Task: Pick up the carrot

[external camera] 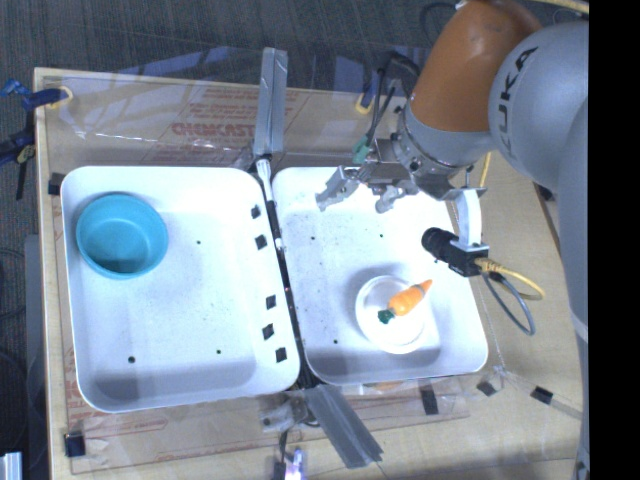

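A small orange carrot (408,299) with a green stem end lies on a small white plate (383,328) in the near right part of the right bin (330,298). My gripper (357,193) hangs over the far edge of that bin, well behind the carrot. Its two grey fingers stand apart, open, with nothing between them.
A blue bowl (121,234) sits in the far left corner of the left bin (190,348). A metal divider (272,268) with black clips runs between the bins. A black cable plug (450,250) with a yellow cable hangs off the arm just beyond the carrot.
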{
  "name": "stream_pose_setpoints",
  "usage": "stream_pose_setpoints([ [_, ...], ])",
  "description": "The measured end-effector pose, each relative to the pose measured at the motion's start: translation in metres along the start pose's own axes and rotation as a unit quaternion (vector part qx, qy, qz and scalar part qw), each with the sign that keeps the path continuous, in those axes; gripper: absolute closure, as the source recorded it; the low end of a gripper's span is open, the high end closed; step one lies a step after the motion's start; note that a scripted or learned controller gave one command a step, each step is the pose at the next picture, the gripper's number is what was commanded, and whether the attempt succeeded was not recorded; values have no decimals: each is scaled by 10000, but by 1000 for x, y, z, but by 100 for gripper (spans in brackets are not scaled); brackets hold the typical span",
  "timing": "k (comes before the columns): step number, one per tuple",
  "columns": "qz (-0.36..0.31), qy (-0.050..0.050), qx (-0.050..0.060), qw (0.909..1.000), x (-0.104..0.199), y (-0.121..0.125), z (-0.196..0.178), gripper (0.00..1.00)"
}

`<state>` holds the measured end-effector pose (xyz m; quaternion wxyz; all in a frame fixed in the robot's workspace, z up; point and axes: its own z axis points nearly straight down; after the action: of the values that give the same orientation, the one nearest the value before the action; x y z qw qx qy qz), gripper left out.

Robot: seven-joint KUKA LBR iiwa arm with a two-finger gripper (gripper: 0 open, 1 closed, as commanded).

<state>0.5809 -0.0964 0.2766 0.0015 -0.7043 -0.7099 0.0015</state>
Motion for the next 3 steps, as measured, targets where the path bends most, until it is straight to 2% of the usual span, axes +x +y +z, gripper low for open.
stream_pose_setpoints([
  [1, -549, -4, -15, 9985, -66, -77, -14, 0],
  [2, -454, -2, -6, 9990, -114, -81, 50, 0],
  [3, -273, 0, -7, 9996, -113, -80, 116, 0],
])
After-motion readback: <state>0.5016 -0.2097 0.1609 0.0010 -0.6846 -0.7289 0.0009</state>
